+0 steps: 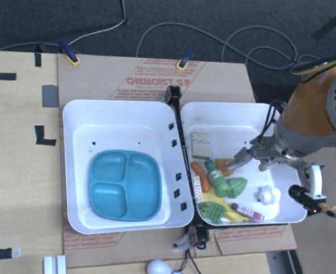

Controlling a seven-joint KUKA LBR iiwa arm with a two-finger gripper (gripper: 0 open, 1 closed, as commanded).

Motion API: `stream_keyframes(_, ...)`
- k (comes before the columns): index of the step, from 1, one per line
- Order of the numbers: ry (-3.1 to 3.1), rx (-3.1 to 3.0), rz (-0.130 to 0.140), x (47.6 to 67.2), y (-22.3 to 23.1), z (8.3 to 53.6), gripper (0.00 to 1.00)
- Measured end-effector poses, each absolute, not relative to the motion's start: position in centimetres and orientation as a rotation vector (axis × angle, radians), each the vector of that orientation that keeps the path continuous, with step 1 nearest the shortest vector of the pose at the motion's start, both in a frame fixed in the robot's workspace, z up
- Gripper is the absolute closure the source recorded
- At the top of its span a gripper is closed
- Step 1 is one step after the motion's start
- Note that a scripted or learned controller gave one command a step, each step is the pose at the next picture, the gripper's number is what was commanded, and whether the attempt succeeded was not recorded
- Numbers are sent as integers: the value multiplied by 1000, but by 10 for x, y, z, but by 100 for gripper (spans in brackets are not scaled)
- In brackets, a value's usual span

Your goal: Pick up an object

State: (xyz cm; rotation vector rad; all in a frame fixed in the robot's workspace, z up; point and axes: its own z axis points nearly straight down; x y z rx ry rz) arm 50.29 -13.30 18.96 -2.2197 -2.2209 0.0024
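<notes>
The right bin [236,116] holds a heap of small toys: an orange carrot [197,168], a green bottle [217,177], a small orange piece [223,165], a green leafy lump [237,185], a yellow banana [227,209], a white object [268,195] and a pink-red stick [248,212]. My gripper [240,157] reaches in from the right, low over the bin. Its tip sits just right of the small orange piece and above the leafy lump. Nothing is visibly held in it.
The left bin [76,124] holds a blue divided plate [126,185]. A checkered card [201,144] lies near the right bin's left wall. The grey-and-orange arm [308,119] covers that bin's right rim. Black clips mark the divider between the bins.
</notes>
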Motion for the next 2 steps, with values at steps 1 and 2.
stream_keyframes(1,-2226,-2224,-5,527,-117,87,0)
stream_keyframes(2,-2227,-2226,-1,527,-118,96,100)
